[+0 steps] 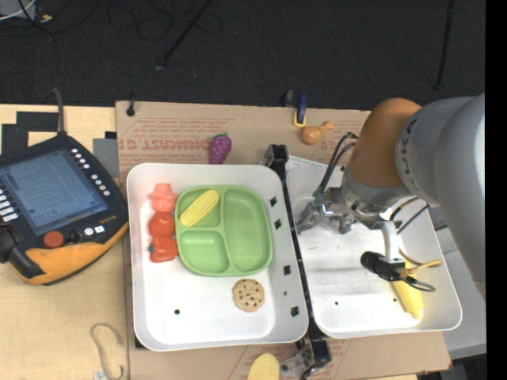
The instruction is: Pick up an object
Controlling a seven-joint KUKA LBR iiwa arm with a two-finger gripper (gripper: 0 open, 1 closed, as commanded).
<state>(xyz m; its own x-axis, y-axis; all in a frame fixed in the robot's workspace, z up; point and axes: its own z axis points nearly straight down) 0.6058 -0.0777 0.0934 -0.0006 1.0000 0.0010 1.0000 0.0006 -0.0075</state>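
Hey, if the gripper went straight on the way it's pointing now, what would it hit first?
Probably the bare floor of the right bin, near its left wall. The gripper seems to point down there, though depth is unclear.

The right shallow white bin [348, 323] has bare floor in its near-left part; a yellow banana-shaped toy [408, 298] lies toward its near-right corner, and the grey arm [447, 165] overhangs its far side. In the left shallow white bin [158, 323], a green divided plastic plate [238, 236], red-orange blocky toys [162, 224] and a round speckled cookie [249, 295] fill the middle; its near-left corner is open.
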